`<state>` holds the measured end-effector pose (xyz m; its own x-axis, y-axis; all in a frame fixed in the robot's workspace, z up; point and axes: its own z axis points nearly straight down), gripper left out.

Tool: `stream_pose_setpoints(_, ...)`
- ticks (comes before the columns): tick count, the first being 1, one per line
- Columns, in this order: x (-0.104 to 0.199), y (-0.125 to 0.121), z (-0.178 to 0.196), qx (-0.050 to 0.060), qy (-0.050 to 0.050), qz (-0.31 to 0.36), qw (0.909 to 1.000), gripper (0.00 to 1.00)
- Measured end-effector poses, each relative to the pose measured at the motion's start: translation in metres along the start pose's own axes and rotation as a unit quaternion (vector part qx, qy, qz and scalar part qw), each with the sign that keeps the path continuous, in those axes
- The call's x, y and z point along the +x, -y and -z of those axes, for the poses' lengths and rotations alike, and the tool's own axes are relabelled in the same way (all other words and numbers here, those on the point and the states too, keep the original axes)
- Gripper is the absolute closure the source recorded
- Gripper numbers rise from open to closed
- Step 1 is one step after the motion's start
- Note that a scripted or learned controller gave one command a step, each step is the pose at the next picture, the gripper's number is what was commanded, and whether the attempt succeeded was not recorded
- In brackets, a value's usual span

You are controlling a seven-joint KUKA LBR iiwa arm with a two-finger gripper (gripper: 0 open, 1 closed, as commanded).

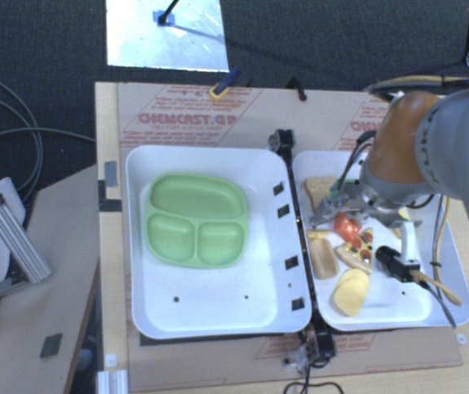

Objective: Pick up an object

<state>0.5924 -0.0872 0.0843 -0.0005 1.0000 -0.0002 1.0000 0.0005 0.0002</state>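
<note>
camera view: the gripper was positioned in the right bin, just above a red object. whether its claw was apart or together could not be told. a yellow object and a tan piece were found near the red object. a green divided tray was placed in the left bin.

Colours in my two bins

My arm is grey, banded orange; white bins hold a pale green divided tray, a red piece and a yellow piece.
</note>
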Motion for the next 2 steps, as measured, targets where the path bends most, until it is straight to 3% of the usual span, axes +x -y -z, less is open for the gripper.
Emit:
stream_pose_setpoints(1,0.0,-0.003,0.012,-0.003,0.0,0.0,1.0,1.0)
stream_pose_setpoints(2,-0.005,0.059,0.083,-0.001,0.0,-0.001,1.0,1.0)
